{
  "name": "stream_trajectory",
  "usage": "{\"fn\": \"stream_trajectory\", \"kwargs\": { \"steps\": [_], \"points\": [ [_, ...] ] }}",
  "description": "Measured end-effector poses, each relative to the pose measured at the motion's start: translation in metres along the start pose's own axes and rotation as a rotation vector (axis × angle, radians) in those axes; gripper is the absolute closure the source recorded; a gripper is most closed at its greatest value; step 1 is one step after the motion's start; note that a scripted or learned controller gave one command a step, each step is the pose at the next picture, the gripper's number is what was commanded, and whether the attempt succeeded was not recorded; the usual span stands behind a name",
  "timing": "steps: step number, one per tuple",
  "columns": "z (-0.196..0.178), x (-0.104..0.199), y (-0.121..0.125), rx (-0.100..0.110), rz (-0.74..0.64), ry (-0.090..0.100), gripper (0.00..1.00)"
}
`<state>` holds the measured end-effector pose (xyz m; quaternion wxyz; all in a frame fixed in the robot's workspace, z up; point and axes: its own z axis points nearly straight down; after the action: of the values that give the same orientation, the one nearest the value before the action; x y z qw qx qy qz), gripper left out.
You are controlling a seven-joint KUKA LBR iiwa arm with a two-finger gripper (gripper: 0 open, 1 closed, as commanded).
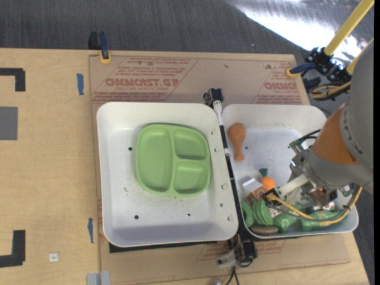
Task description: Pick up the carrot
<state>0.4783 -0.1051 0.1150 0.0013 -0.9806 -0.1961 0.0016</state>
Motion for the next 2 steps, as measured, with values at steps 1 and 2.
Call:
{"fn": "stream_trajectory", "kwargs": {
  "steps": [1,2],
  "points": [
    [0.024,0.051,0.019,-0.004,-0.037,0.005,0.00],
    [0.024,0.014,-0.005,-0.017,0.192,0.023,0.00]
  ]
}}
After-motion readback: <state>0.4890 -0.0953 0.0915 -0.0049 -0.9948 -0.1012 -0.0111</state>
